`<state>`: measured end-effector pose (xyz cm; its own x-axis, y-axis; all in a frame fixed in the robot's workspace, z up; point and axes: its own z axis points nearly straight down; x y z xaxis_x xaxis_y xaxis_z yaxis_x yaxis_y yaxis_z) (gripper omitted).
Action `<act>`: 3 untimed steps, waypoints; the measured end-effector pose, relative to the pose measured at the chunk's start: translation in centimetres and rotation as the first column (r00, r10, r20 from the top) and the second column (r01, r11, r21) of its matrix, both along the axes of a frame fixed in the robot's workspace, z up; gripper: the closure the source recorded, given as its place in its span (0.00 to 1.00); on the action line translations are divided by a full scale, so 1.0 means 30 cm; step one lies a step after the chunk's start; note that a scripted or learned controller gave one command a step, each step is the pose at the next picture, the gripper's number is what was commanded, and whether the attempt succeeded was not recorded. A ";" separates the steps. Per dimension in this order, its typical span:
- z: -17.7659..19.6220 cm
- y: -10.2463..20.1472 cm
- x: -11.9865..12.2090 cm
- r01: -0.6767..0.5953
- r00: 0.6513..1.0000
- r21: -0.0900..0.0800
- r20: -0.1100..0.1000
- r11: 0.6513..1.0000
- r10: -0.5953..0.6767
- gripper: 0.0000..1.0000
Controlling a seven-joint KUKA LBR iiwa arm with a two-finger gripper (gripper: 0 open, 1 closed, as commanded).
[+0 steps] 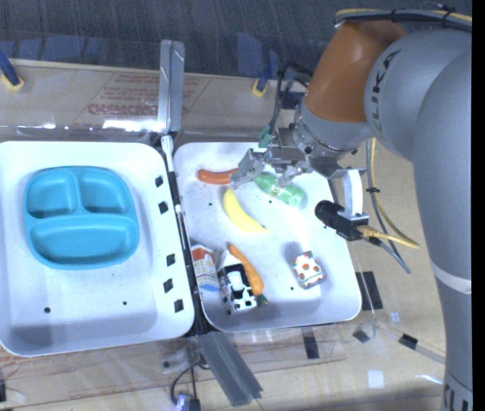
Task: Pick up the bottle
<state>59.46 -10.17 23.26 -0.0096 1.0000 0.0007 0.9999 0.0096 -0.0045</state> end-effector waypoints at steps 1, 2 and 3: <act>-0.075 -0.252 0.108 0.047 0.999 -0.002 0.002 0.999 -0.047 0.00; -0.057 -0.327 0.163 -0.001 1.000 -0.001 0.005 1.000 0.001 0.00; -0.468 -0.350 0.212 0.017 1.000 -0.001 0.003 1.000 -0.017 0.00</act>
<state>65.81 -20.67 9.22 0.0070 1.0000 -0.0004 1.0000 -0.0070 -0.0014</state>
